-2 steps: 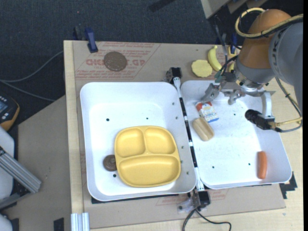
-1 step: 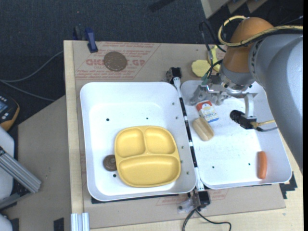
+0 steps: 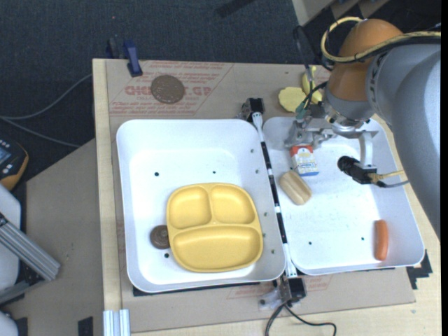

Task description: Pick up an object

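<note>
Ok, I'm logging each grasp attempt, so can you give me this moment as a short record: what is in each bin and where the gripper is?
bin at view's left: yellow divided plate; small brown disc touching the plate's left edge
bin at view's right: small carton; tan roll just in front of it; orange sausage near the right wall
gripper: directly over the small carton
object held: cannot tell
</note>
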{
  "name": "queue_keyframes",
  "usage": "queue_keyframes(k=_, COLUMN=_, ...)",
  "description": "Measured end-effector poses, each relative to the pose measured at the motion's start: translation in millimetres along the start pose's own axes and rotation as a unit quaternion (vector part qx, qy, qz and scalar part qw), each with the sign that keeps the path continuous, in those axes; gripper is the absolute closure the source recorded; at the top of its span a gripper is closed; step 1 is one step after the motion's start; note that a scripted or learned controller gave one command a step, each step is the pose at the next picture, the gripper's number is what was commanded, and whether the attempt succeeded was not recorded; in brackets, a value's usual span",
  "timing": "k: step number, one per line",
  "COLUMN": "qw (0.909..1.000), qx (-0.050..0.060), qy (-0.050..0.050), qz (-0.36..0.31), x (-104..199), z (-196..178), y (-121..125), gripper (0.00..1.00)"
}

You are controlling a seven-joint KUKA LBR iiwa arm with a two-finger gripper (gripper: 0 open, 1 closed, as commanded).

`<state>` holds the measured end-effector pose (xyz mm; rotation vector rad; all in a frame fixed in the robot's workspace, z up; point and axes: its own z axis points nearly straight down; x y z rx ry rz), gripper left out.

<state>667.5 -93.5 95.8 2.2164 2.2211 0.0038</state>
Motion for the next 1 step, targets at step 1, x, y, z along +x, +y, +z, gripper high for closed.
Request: queue_keyframes(k=1, qw=1.0, qx=0.0, qy=0.002, qz=-0.002, x=60.3, z=-95.2, y=-70.8, gripper=1.0)
